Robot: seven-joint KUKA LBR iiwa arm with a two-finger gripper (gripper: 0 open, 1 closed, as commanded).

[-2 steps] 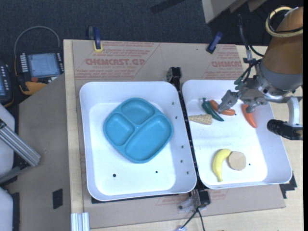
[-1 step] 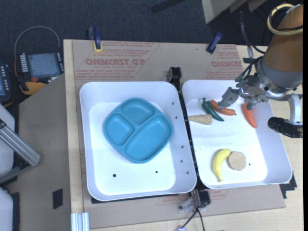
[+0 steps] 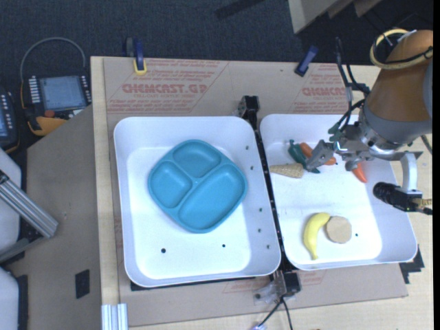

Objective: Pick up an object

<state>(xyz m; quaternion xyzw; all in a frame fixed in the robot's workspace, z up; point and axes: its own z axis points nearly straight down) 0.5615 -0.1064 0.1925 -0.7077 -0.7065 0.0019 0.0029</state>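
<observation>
Grey and orange, the arm (image 3: 402,81) reaches over the right bin (image 3: 385,253), its hand (image 3: 328,155) low above the bin's upper part. We cannot tell whether the hand is clenched or released. Just beside it we see a small orange and green carrot-like toy (image 3: 306,151), and just below-left of that a tan cone (image 3: 287,171). A yellow banana (image 3: 314,234) and a tan round disc (image 3: 338,229) lie touching, well apart from the hand, nearer us. In the left bin (image 3: 137,253) sits a blue divided plate (image 3: 197,185).
</observation>
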